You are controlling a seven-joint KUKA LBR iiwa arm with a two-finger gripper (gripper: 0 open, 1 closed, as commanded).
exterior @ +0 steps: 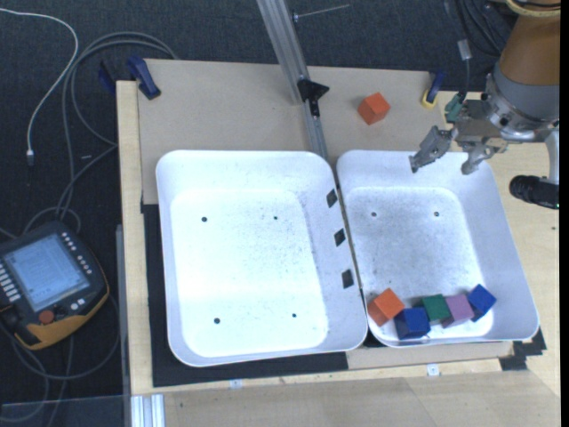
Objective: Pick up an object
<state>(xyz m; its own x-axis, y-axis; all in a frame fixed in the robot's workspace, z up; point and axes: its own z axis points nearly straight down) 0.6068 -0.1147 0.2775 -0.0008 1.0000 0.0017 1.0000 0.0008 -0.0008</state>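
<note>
Several small cubes lie in a row along the near wall of the right bin (498, 229): an orange cube (386, 305), a dark blue cube (412, 322), a green cube (436, 309), a purple cube (459, 308) and a blue cube (481, 300). My gripper (446, 155) hangs over the far edge of the right bin, well away from the cubes. Its two fingers are spread apart with nothing between them.
Another orange cube (374, 108) sits on the bench beyond the bins. The left bin (178, 176) lies beside the right one. A metal rail (283, 34) runs from the back toward the gap between the bins. Blue clamps (142, 76) grip the bench's far edge.
</note>
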